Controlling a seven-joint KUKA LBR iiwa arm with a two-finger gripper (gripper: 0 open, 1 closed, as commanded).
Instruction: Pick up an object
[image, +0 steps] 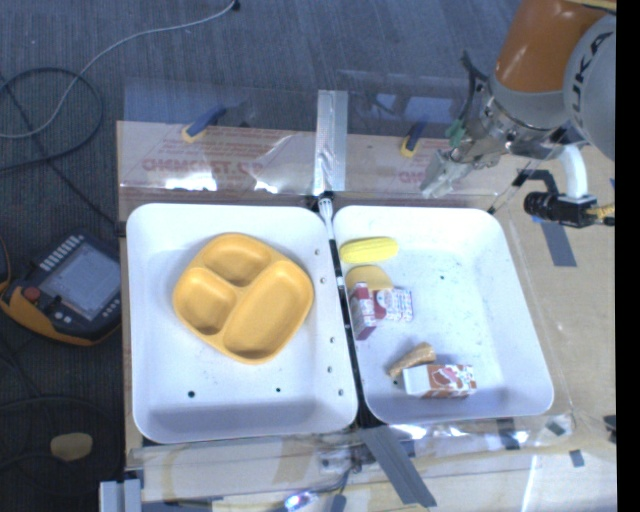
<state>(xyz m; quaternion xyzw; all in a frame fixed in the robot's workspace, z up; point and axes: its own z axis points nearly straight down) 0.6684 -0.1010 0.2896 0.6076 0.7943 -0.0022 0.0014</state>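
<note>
My gripper (440, 183) hangs over the back rim of the right bin (500, 290), near its middle, with nothing seen in it. Inside that bin, along the left wall, lie a yellow corn cob (368, 248), a yellow rounded piece (368, 276) just below it, and a red and white carton (381, 305). Toward the front lie a small brown piece (411, 358) and a red and white packet (441, 379). All of these rest on the bin floor, well forward and left of the gripper.
A yellow divided plate (243, 297) lies in the left bin (150, 370). A metal divider strip (331, 140) stands behind the seam between the bins. Blue and yellow clamps (203, 122) sit at the back. A teach pendant (65, 290) and cables lie left of the bench.
</note>
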